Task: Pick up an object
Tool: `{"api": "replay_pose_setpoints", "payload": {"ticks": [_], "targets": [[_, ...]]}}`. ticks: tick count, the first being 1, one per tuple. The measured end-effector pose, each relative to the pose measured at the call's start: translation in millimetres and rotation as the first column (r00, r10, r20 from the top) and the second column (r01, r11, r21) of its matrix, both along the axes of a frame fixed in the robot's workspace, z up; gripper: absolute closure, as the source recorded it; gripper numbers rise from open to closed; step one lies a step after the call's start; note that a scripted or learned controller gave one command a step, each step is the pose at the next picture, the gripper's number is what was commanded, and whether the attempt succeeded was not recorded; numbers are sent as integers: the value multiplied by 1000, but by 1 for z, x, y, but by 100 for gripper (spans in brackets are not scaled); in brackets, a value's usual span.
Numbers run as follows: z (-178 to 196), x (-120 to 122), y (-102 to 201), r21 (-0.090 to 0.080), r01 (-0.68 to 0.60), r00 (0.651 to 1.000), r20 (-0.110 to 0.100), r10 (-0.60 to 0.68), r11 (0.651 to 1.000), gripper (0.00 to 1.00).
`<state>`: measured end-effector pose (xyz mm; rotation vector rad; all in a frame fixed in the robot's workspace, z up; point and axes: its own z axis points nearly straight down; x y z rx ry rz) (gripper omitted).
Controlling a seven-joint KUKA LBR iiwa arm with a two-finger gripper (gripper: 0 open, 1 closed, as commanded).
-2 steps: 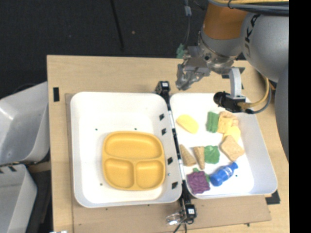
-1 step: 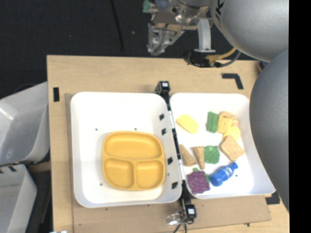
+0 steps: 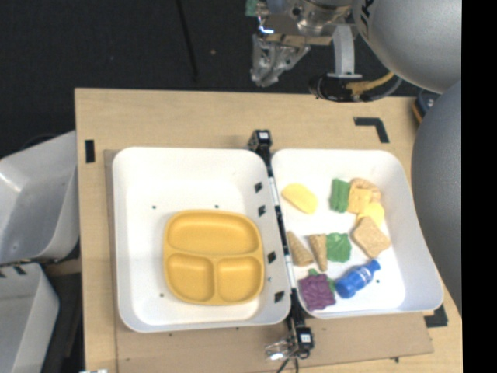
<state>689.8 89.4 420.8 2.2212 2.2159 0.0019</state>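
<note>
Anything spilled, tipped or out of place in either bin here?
Nothing stands out. The yellow divided tray lies flat in the left bin; the toy foods and blue bottle lie loose in the right bin, none spilled over.

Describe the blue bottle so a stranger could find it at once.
Look in the right white bin, the one scattered with toy food. Go to its near edge: the small blue bottle lies on its side beside the purple grapes. It is the only blue item there.

Bare floor rings the yellow tray; toys crowd the right bin.
</note>
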Motion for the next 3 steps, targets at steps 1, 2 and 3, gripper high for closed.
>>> {"api": "replay_pose_setpoints", "payload": {"ticks": [1,2,3], "targets": [[89,-1,101,7,-14,1000,9,14,1000,100],[-20,-1,43,-3,2,1000,-13,-2,1000,100],[-59,-2,126,3,-11,1000,-8,11,1000,100]]}}
